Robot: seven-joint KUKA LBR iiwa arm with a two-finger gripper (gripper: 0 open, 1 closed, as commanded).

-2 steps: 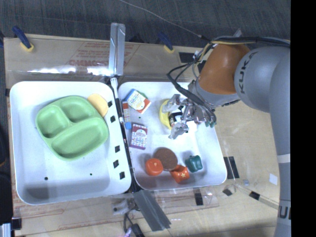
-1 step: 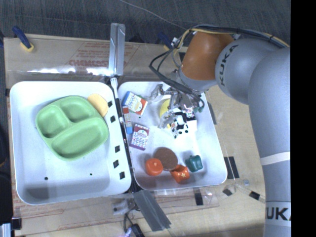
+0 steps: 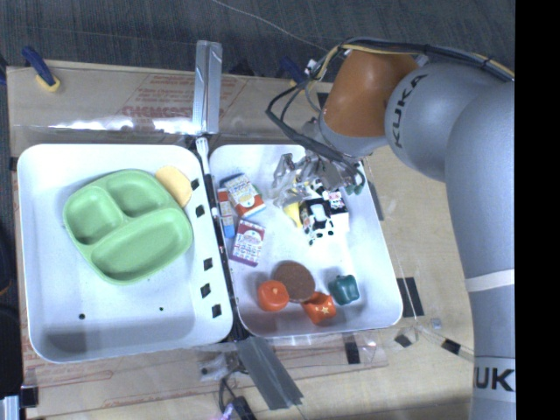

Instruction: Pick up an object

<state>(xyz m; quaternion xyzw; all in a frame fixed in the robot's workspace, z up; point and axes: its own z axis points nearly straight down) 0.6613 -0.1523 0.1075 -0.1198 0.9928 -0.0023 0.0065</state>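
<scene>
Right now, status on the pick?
Gripper down in the right bin, over the black-and-white cow toy. Nothing seen held. Small carton and round brown piece lie close around.

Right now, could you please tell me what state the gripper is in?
Gripper: low in the right bin, over the black-and-white cow toy and small yellow piece; whether it grips anything cannot be told.

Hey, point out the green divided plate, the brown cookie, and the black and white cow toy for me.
green divided plate (image 3: 131, 221): camera view, middle ridge.
brown cookie (image 3: 294, 277): camera view, top face.
black and white cow toy (image 3: 320, 218): camera view, body.
</scene>
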